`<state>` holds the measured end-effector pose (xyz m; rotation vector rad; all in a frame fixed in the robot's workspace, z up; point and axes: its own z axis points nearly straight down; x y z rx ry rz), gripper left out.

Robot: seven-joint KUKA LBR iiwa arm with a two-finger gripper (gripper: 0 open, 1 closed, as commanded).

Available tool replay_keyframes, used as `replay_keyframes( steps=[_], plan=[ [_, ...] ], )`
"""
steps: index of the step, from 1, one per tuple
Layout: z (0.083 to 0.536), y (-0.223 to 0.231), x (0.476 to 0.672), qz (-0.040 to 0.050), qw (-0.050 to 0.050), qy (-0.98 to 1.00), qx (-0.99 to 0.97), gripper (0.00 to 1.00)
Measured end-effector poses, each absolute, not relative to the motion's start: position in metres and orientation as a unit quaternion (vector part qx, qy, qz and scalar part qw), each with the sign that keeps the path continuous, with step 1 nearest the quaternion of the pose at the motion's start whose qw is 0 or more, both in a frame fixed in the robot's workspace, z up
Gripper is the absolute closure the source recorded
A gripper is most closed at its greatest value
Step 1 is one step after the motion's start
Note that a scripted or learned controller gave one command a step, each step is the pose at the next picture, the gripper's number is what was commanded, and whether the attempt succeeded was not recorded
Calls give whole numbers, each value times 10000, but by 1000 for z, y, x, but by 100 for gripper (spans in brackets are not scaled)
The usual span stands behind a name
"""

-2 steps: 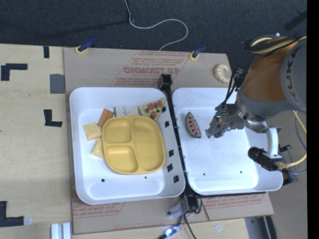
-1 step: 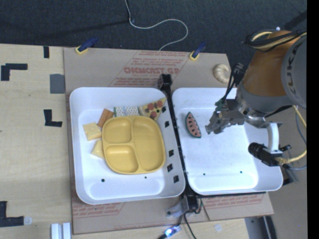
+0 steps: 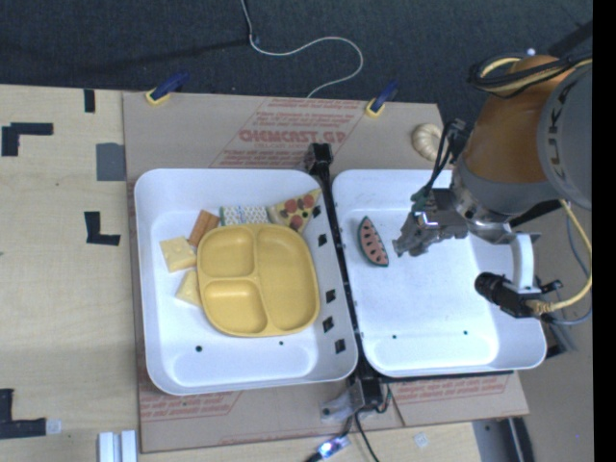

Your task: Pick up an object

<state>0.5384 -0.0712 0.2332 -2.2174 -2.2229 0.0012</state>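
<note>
I can't tell my gripper's [image 3: 408, 246] state; the watermelon slice [image 3: 373, 242] lies just left, so descending here risks missing it.

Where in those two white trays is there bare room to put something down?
The right bin is mostly bare floor in front of the watermelon slice and pincer. The left bin is crowded: the yellow plate leaves only its front strip.

Lighting: bright, even, overhead; white bins [image 3: 414, 354] near overexposed, mild glare; shadows soft, short; dark carpet [image 3: 115, 17] at top underexposed; focus slightly soft overall; arm [image 3: 539, 133] at right edge blurred; grain visible.
</note>
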Motion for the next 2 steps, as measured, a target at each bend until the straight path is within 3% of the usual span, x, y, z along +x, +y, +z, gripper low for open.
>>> replay_keyframes(
  steps=[1,2],
  plan=[
    [214,-73,533,15,8,-7073,-7069,100],
    [228,-68,544,3,6,-7077,-7065,100]
  ],
)
